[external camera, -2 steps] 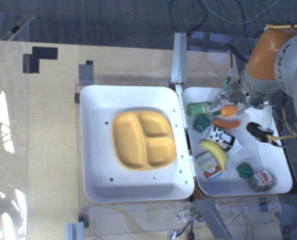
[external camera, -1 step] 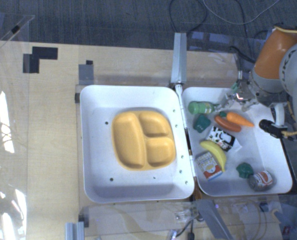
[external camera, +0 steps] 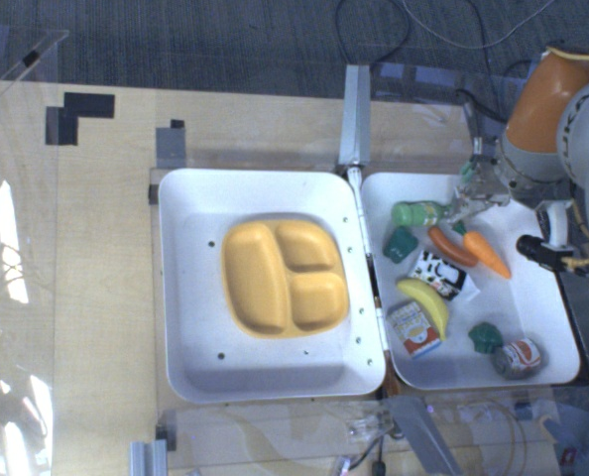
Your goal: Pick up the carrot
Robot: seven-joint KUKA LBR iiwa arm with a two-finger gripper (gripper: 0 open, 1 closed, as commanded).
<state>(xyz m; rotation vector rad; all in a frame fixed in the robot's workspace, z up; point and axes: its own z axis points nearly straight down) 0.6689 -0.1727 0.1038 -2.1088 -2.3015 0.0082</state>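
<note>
Your carrot (external camera: 486,252) lay in the right bin (external camera: 564,363), in its upper middle, slanting down toward the right, with a red-orange sausage-shaped piece (external camera: 451,247) touching its left side. The jaws (external camera: 470,200) hung just above the carrot's upper end, near the bin's far wall; you could not tell from this view whether they were parted or closed, and nothing showed between them. A green bottle (external camera: 418,212) lay just left of the jaws, with a dark green cup (external camera: 402,244) below it. Further down you had a black-and-white card (external camera: 439,274), a banana (external camera: 428,303), a small carton (external camera: 413,327), a green lump (external camera: 486,338) and a can (external camera: 518,358). The left bin (external camera: 190,296) held a yellow divided tray (external camera: 283,277).
</note>
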